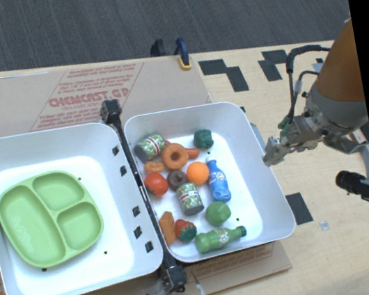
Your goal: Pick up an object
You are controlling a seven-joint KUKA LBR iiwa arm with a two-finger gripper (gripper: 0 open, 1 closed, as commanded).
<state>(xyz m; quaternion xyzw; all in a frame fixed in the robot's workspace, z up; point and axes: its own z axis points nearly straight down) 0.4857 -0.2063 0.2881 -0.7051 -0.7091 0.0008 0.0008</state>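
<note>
- The end effector (275,150) hangs outside the right-hand shallow white plastic bin (269,192), just beside its right wall, over the table (329,245). Whether it is open or closed cannot be told at this size; nothing is seen gripped.
- Nearest the lower rim inside that bin: a green plastic bottle (219,238) lying on its side, with a red toy strawberry (185,229) and a green round toy fruit (218,212) touching or just beside it.
- Mid-bin: a blue toy bottle (218,181), an orange ball (198,172) and a small labelled tin can (189,198), packed close together.
- Further back: a brown ring doughnut (175,156) and a second labelled can (150,146).
- The left bin (44,150) carries a light green divided plastic tray (50,218), well apart from the arm.
- Risk, in judgement: candidate objects are crowded, so a descent may strike neighbours or close on two at once; round items may roll free.
- Risk: entry over the right wall may clip the rim and shift the bin.
</note>
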